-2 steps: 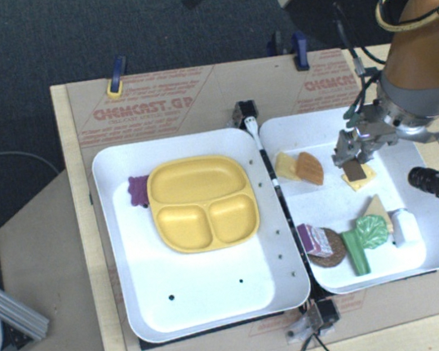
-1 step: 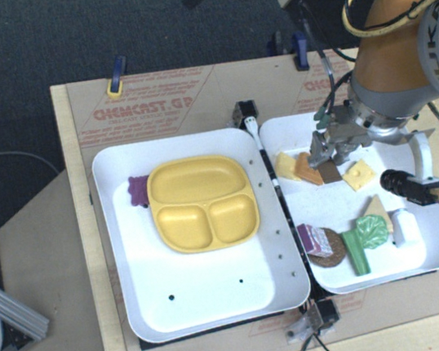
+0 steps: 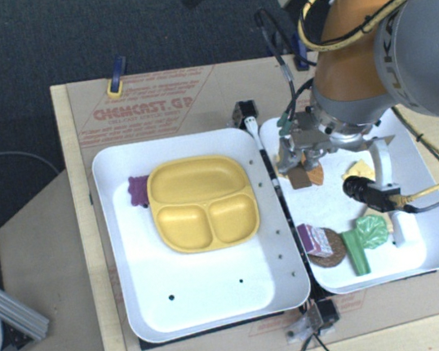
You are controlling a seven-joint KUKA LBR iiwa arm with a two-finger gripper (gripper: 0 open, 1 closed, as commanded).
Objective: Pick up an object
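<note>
Nearest the camera, a brown cookie [image 3: 325, 246] and green toy [image 3: 364, 240] lie below me. My gripper [image 3: 302, 167] hangs over the right bin [image 3: 437, 237]; an orange piece [image 3: 315, 174] sits between my nearly closed fingers.

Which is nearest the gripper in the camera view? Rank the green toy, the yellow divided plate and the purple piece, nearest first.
Measured from the gripper:
1. Yellow divided plate, in the left bin, just across the divide.
2. Green toy, in the right bin, toward its front edge. It is close to the plate's near edge in distance, so this pair is tight.
3. Purple piece, behind the plate's far side, plainly farthest.
</note>
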